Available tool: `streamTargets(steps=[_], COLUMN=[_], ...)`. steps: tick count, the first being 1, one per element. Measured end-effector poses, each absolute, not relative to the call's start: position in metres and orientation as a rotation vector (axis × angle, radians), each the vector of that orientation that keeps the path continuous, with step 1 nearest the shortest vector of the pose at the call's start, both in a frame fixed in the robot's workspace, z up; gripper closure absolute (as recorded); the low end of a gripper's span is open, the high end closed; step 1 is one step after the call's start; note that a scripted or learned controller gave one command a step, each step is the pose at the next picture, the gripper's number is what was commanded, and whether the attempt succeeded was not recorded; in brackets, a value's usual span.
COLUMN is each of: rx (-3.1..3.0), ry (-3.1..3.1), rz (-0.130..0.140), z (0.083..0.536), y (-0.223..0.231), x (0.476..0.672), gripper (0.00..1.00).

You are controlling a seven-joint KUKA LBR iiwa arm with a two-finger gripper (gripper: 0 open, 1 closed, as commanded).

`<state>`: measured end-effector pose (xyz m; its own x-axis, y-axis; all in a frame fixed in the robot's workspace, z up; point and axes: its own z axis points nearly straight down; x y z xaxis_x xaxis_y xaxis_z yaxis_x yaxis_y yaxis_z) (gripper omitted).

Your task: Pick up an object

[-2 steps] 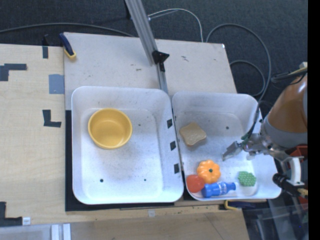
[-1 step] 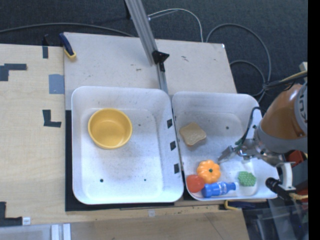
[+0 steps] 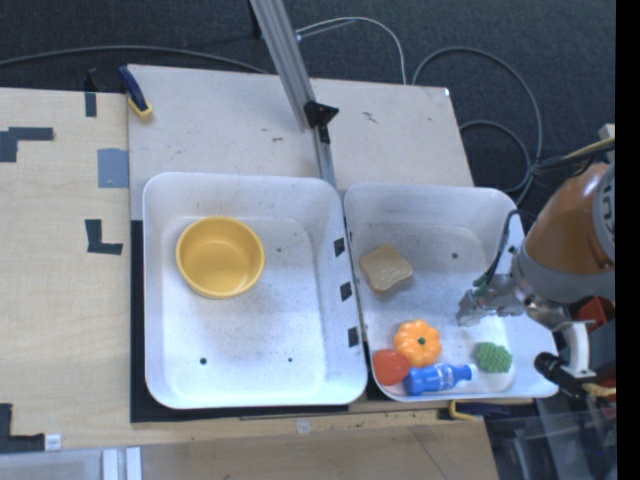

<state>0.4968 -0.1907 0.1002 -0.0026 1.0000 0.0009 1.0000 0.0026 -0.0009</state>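
Green object (image 3: 492,357) sits partly hidden below jaws (image 3: 478,306).

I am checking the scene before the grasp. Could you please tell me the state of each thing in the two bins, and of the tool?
yellow bowl: upright, alone in left bin
bread slice: flat, right bin
orange pumpkin: upright, touching red object
red object: resting beside pumpkin
blue bottle: lying on its side
green object: resting, untouched
tool: low over right bin, holding nothing
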Motion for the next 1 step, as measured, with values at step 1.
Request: streamTargets(steps=[1], rx=[-2.222], ry=[-2.227], rz=[-0.003], z=[0.1619], y=[-0.1856], x=[0.498], gripper=[1.0])
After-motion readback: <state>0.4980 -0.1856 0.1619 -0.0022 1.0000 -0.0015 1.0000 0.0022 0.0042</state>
